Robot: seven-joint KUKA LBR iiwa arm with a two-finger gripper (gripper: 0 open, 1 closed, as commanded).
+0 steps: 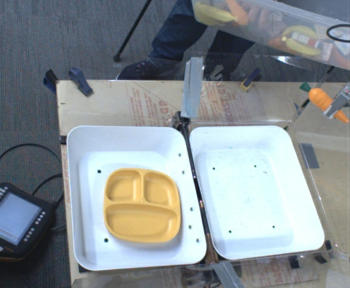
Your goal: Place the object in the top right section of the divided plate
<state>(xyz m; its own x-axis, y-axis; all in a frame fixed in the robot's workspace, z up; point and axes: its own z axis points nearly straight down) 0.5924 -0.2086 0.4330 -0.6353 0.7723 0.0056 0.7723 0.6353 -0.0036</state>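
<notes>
- Claw (341,101) sits at the far right edge. I can't tell its state.
- Orange carrot-like object (320,96) is right at the claw, likely gripped for carrying, but that's unclear to me.
- Divided plate (142,204) lies well left of the claw in the left bin (84,143) — its top right section isn't filled yet.

Grey carpet (24,35) covers the floor around the bench (126,101), whose top is a pale board printed with faded red lettering. Blue clamps (78,80) grip its far left edge. A handheld control screen (9,221) lies on the carpet at the left, its black cable (18,155) looping behind it. A thin black pole (135,23) slants across the floor at the top. A clear plastic box (271,17) (holding yellow and orange items) sits at the upper right, beside a person's dark trousers (181,29).
</notes>
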